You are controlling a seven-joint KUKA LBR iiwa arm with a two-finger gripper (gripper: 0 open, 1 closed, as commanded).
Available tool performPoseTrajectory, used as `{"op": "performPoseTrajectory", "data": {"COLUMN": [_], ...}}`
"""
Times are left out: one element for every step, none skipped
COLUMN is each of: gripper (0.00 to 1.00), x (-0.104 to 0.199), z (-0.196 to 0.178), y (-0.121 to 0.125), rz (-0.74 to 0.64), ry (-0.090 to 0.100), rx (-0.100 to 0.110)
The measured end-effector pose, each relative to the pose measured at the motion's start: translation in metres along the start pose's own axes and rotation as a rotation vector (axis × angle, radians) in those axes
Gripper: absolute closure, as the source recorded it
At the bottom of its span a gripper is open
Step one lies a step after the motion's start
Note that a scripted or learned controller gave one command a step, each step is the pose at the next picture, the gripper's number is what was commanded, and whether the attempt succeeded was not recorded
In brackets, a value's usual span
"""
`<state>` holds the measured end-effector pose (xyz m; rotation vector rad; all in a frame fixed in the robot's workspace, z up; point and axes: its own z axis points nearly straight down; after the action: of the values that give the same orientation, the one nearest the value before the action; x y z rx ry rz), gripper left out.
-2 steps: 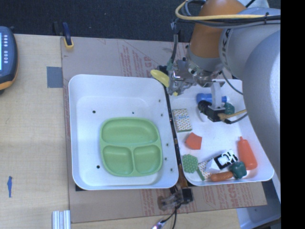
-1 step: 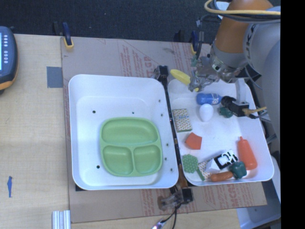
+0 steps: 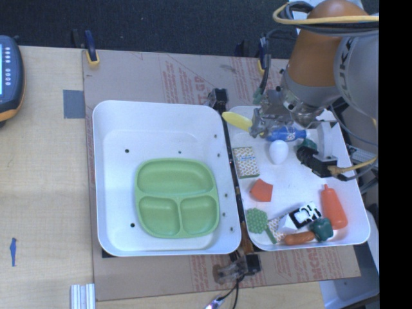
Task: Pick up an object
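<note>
My gripper (image 3: pixel 260 125) hangs low over the far end of the right bin (image 3: pixel 358 235), under the grey and orange wrist. Just to its left lies a yellow piece (image 3: pixel 235 121). A blue object (image 3: pixel 287 134) lies to its right, and a white egg (image 3: pixel 278 152) sits a little nearer. Further down the bin are a patterned card (image 3: pixel 245 161), a red-orange block (image 3: pixel 261 190), a green round piece (image 3: pixel 256 220), an orange bottle (image 3: pixel 333 206), a black-and-white toy (image 3: pixel 304 215) and an orange carrot shape (image 3: pixel 298 238). The wrist hides what is directly under the gripper.
The left bin (image 3: pixel 109 127) holds a green divided plate (image 3: pixel 176 197). A dark green item (image 3: pixel 320 228) sits by the carrot shape, and a teal piece (image 3: pixel 306 145) lies right of the egg. A device with a yellow rim (image 3: pixel 9 76) rests at the bench's far left.
</note>
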<state>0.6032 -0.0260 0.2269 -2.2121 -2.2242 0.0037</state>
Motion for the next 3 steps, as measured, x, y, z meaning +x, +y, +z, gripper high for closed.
{"op": "performPoseTrajectory", "data": {"gripper": [1.00,0.00,0.00], "x": [-0.047,-0.045,-0.148], "z": [0.037,0.035,0.077], "y": [-0.004,-0.003,0.044], "rz": [0.005,0.002,0.009], "ry": [-0.004,-0.003,-0.007], "rx": [0.003,-0.001,-0.002]}}
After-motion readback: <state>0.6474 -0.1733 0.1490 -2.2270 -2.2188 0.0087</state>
